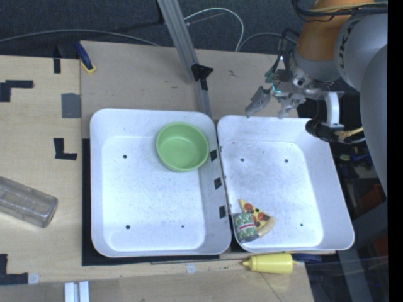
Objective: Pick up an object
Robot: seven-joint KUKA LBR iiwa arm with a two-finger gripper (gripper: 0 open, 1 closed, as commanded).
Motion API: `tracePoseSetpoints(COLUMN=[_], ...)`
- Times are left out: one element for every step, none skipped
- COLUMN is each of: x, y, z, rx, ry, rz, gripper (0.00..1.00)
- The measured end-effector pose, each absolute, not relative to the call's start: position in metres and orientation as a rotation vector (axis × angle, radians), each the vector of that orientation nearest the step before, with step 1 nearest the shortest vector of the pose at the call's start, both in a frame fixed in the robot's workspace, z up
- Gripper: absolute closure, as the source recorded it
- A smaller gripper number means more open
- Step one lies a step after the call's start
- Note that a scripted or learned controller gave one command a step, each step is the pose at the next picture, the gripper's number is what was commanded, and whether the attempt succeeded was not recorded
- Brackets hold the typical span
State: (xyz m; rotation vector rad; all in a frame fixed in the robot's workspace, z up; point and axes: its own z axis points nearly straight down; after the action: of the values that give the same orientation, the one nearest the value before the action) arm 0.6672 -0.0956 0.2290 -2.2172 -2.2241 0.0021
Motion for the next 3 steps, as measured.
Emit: tracePoseSetpoints(x=[0.667, 0.669, 0.668], y=[-0.096, -0.092, -0.09], z=[0.229, 0.165, 0.099], rx=[-2.218, -2.215, -2.214], ry=[-2.224, -2.221, -2.221], rz=[0.003, 0.009, 0.01], gripper=[0.0, 0.0, 0.0])
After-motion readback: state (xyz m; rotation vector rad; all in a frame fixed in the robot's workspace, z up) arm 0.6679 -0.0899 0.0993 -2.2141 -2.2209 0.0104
